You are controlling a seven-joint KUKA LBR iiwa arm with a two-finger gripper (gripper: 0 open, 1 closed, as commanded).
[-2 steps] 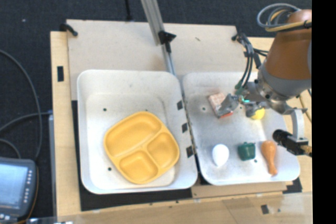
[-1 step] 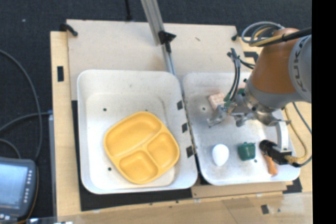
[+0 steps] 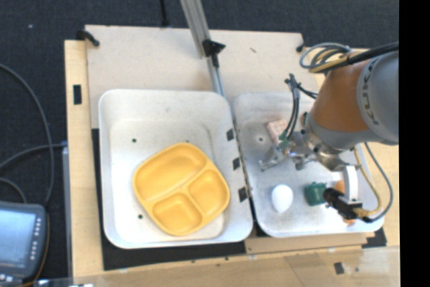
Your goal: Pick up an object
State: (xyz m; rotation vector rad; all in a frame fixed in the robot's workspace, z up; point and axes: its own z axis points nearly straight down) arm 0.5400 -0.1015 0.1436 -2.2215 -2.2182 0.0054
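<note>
The right bin [image 3: 252,119] holds a white egg-shaped object [image 3: 281,197] near its front, a small green object [image 3: 314,193] to the right of that, and a pinkish block [image 3: 274,128] near the middle. My gripper [image 3: 282,158] hangs low over the right bin's middle, between the pinkish block and the white object. Its fingers stand apart with nothing between them. The grey and orange arm hides the bin's back right part.
The left bin [image 3: 121,111] holds a yellow divided plate [image 3: 181,188] at its front centre. A metal pole [image 3: 191,3] slants up from the back edge between the bins. A dark monitor [image 3: 20,238] sits off the bench at the lower left.
</note>
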